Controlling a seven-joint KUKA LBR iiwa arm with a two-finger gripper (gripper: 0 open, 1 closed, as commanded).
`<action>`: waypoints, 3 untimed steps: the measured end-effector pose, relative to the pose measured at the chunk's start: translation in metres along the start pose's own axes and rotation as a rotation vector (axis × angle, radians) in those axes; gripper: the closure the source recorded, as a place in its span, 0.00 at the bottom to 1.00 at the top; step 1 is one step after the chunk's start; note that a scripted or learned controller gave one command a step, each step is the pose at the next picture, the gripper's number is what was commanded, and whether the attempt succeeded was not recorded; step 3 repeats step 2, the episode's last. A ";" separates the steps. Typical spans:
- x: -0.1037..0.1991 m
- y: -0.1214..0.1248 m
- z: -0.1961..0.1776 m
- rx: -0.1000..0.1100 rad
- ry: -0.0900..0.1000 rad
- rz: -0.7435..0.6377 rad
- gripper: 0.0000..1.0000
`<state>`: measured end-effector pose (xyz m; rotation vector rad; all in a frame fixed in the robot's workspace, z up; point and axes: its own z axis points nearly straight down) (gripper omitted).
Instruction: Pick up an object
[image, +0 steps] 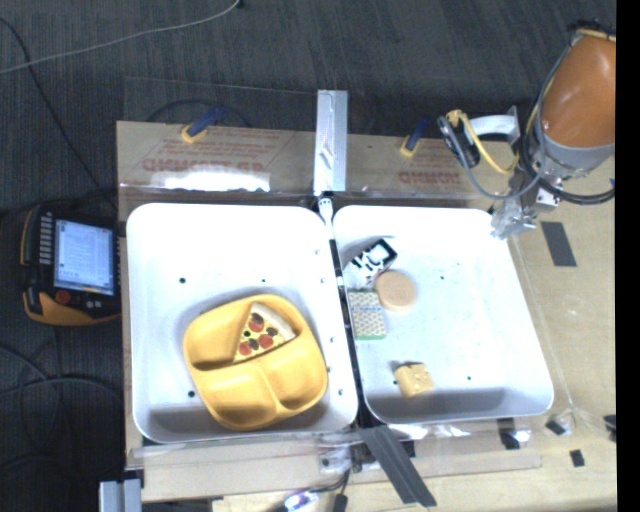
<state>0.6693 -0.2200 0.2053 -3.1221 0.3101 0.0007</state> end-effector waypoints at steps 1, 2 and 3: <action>0.000 -0.005 -0.009 0.004 0.000 -0.003 1.00; 0.001 -0.010 -0.017 0.010 -0.002 -0.007 1.00; 0.001 -0.010 -0.017 0.010 -0.002 -0.007 1.00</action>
